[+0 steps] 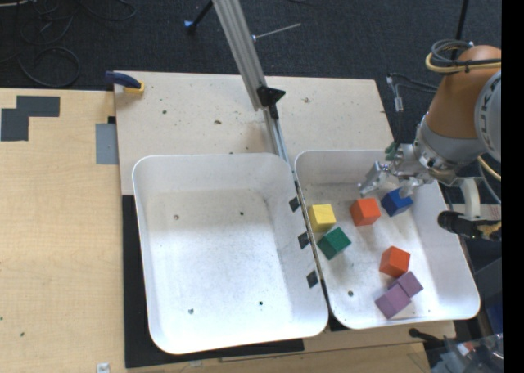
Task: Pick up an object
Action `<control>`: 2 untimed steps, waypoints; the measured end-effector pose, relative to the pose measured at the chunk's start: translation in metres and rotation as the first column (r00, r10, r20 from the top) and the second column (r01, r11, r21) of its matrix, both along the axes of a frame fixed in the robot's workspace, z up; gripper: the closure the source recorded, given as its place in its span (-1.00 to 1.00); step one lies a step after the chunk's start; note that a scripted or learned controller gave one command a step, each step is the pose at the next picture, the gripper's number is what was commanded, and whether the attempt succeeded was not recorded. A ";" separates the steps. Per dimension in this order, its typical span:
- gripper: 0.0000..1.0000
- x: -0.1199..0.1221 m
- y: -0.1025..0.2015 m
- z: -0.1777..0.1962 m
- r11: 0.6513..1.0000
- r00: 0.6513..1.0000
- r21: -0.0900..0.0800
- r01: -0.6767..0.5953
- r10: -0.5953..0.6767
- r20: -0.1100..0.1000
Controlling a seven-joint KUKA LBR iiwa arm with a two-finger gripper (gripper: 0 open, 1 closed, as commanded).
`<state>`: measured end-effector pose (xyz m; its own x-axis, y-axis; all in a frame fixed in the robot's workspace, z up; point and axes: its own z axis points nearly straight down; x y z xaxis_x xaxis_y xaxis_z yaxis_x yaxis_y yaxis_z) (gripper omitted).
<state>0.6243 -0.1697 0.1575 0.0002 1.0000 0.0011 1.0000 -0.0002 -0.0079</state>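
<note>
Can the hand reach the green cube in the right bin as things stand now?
Probably yes. The green cube lies uncovered near the right bin's left wall, touching the yellow cube. The hand is above the same bin, with the orange cube roughly between them.

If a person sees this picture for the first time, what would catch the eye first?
Most likely the bright blocks in the right bin: a yellow block and a green block by its left wall, an orange block and a blue block further back, another orange block and two purple blocks in front. Next comes the arm, entering from the right, with its gripper above the orange and blue blocks at the back.
</note>
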 end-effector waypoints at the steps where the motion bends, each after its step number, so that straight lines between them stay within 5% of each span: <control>1: -1.00 -0.005 0.006 -0.063 1.000 1.000 0.001 0.000 0.000 -0.001; 2: -1.00 -0.004 0.007 -0.066 1.000 1.000 0.000 0.002 -0.002 0.006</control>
<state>0.6198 -0.1631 0.0916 0.0022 1.0000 0.0015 1.0000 -0.0021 -0.0017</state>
